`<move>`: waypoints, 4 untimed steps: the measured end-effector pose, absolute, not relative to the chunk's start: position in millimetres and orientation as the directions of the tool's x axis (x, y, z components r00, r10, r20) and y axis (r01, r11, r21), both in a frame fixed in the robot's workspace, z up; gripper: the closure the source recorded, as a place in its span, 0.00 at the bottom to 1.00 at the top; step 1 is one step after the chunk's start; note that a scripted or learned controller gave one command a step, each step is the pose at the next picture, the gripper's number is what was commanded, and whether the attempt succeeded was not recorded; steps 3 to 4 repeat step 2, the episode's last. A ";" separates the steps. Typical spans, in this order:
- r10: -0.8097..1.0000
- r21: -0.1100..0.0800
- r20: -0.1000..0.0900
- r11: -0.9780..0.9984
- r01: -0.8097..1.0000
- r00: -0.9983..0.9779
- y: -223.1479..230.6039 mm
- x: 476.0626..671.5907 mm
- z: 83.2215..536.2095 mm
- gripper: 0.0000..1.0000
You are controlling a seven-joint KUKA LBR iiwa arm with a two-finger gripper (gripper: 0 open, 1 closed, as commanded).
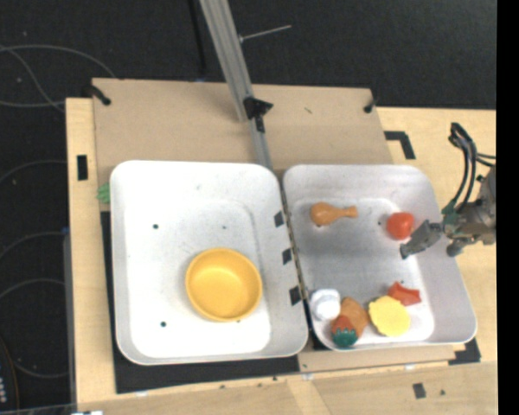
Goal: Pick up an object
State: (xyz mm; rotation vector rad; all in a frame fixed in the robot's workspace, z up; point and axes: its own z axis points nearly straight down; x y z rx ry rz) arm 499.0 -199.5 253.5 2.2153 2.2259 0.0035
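Claw (426, 239) over right edge of right bin (363, 184); fingers state cannot tell. Red ball (400, 225) just left of claw, near but apart. Small red piece (405, 295) and yellow piece (389, 317) below claw. Orange drumstick toy (332, 214) farther left. White cap (326, 303), carrot-like toy (350, 322) lower left. Yellow bowl (224, 284) far left, in left bin (156, 197).

Left bin (138, 232): white, with a few dark specks. Bowl (224, 284): yellow throughout. Right bin (346, 188): white, greyer in its middle. Drumstick (331, 214): orange-brown. Ball (400, 225): red-orange. Disc (389, 317): pale yellow. Wedge (405, 295): red. Cap (325, 303): white. Carrot (349, 320): orange with a green end. Counter (182, 119): tan, black corner marks. Tool (426, 239): dark grey.
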 end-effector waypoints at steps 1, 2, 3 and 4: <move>1.000 0.003 0.001 0.003 1.000 -0.003 -199.6 499.0 253.6 0.00; 1.000 -0.003 -0.002 -0.001 1.000 0.001 -206.5 492.3 207.6 0.00; 1.000 -0.003 -0.002 -0.001 1.000 0.001 -206.5 492.3 207.6 0.00; 1.000 -0.003 -0.002 -0.001 1.000 0.001 -206.5 492.3 207.6 0.00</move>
